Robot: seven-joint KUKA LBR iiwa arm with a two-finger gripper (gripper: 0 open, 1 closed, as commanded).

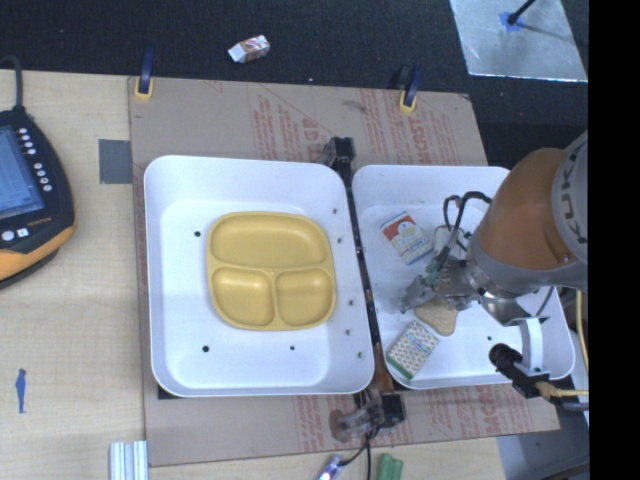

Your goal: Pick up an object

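The arm's orange-banded wrist (530, 223) rises closest to the lens, bulking over the right bin (385, 183) and hiding part of its floor. Below it the claw (432, 286) points leftward and down into that bin; whether it is apart or together I cannot tell, since the metal parts blur together against the clutter.

Taking the claw as landmark: a tan, flat piece (438, 317) lies just below it, touching or nearly so, and looks the likeliest thing to be picked. A patterned green-and-white packet (412, 348) lies further below and slightly left, its long axis tilted toward the bin's near edge. A small card with red print (404, 237) lies above and to the left, near but apart. Dark cable loops (462, 208) sit above and to the right.

Well to the left, in the other bin (165, 268), rests a yellow divided tray (270, 268).

Nothing is visibly gripped. The coming move probably turns on the tan piece sitting just under the claw, so a short drop would serve better than a sideways reach.
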